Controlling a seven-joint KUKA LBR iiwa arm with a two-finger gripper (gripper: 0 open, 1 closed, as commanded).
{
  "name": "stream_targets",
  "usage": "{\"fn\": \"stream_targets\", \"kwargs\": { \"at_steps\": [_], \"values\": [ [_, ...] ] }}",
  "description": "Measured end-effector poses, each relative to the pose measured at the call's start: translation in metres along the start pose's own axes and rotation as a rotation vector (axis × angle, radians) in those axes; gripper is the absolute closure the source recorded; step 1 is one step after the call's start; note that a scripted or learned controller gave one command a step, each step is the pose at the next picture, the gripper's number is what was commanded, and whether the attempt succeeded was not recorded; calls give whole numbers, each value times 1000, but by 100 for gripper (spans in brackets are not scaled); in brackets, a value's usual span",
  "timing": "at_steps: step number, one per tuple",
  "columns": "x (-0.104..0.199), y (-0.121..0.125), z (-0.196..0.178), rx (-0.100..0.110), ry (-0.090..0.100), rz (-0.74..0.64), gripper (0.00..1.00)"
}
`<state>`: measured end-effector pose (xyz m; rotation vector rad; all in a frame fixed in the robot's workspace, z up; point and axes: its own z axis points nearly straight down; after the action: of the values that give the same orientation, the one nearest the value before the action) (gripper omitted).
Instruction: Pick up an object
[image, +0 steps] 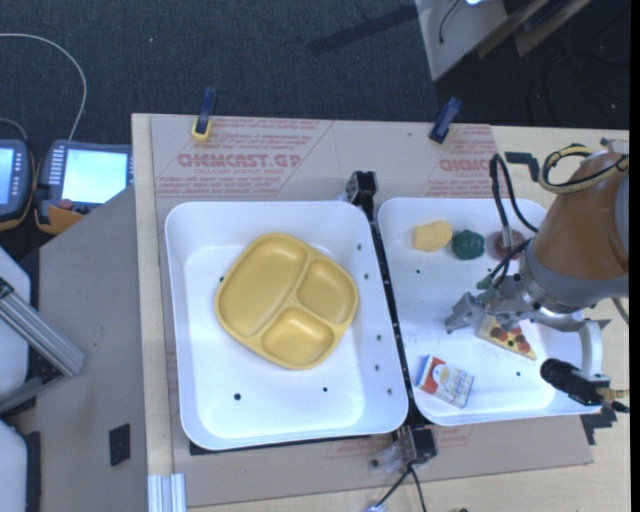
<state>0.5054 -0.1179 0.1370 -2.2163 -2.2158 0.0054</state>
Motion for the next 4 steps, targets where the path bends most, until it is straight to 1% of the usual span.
{"fn": "stream_targets", "kwargs": {
  "at_steps": [1, 2, 3, 4],
  "values": [
    [-1, 2, -14, -9, -3, 2, 100],
    [0, -4, -59, -13, -5, -1, 100],
    [10, -2, -117, -16, -5, -3, 100],
    [10, -1, -166, -16, -5, -2, 100]
  ]
}}
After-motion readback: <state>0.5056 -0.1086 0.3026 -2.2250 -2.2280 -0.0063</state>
